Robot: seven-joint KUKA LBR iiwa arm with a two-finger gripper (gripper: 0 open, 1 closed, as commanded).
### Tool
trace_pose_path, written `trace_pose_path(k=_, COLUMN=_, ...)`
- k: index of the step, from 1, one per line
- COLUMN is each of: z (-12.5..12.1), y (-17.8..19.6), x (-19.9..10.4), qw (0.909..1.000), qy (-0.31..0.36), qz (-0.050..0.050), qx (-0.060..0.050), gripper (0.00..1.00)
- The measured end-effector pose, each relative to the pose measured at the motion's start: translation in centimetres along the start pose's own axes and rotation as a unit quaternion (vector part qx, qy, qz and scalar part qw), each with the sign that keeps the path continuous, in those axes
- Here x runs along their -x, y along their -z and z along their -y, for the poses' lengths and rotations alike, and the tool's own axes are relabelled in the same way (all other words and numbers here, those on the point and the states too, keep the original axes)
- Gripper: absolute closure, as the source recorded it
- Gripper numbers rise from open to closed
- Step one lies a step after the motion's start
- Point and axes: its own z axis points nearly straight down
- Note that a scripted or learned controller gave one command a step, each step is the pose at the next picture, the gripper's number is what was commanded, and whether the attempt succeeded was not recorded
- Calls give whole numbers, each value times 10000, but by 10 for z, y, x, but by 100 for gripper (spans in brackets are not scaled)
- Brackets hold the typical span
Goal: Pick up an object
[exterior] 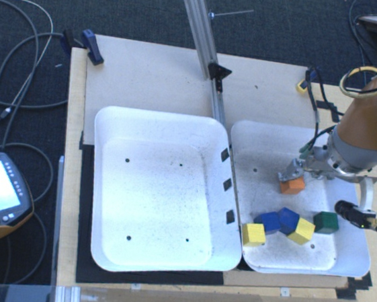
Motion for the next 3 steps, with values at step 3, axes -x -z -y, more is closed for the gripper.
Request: trace_pose_path(k=3, z=7, y=88, x=-194, qw=10000, qy=42, qz=-13, qx=-11, gripper=100)
